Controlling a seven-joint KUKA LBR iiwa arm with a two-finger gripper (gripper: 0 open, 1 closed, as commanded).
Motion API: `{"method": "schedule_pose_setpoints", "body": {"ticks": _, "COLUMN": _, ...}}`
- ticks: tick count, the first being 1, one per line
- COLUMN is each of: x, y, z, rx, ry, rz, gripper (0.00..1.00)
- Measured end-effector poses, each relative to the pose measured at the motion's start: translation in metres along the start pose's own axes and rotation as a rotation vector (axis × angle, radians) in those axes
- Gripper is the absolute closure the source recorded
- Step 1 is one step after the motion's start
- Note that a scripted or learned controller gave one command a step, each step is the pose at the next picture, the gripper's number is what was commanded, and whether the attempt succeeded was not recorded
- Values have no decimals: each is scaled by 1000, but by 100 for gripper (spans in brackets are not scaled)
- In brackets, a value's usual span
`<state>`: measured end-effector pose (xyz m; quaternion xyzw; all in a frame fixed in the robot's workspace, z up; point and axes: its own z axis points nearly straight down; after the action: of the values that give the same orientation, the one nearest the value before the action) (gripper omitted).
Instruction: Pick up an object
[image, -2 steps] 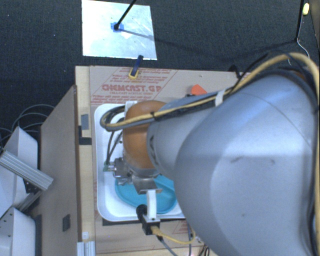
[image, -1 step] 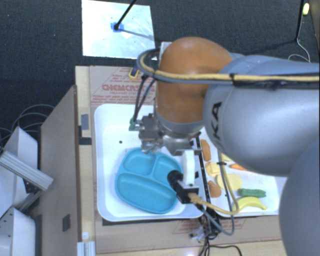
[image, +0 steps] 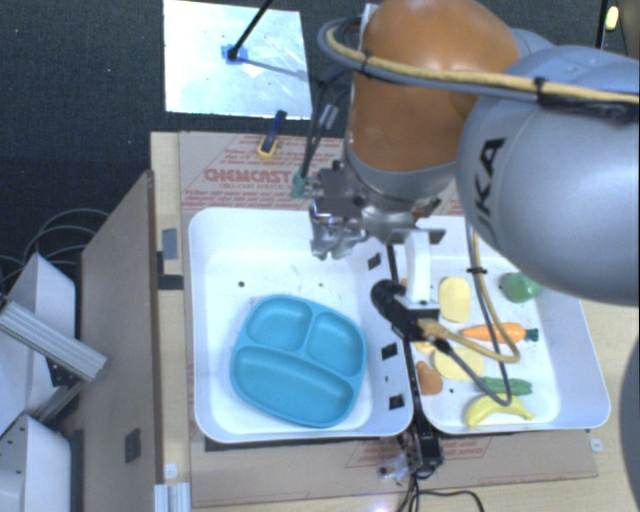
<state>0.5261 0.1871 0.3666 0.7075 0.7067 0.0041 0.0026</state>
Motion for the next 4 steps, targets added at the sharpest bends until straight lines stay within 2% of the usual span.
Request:
{"method": "schedule_pose_setpoints", "body": {"ticks": 1, "x": 48, "y": -16, "z": 91, "rx": 17, "ry": -3, "rz": -9, "gripper": 0}}
{"method": "schedule_pose_setpoints", "body": {"ticks": 2, "x": 28, "y": -39, "z": -54, "rx": -5, "ry": 6, "rz": -6, "gripper": 0}}
{"method": "schedule_pose_setpoints", "body": {"ticks": 3, "x": 31, "y": -44, "z": 189, "rx": 23, "ry": -8, "rz": -1, "gripper": 0}}
{"method": "schedule_pose_setpoints", "body": {"ticks": 4, "x": 32, "y": -41, "z": 170, "rx": 9, "ry": -1, "rz": -3, "gripper": 100}}
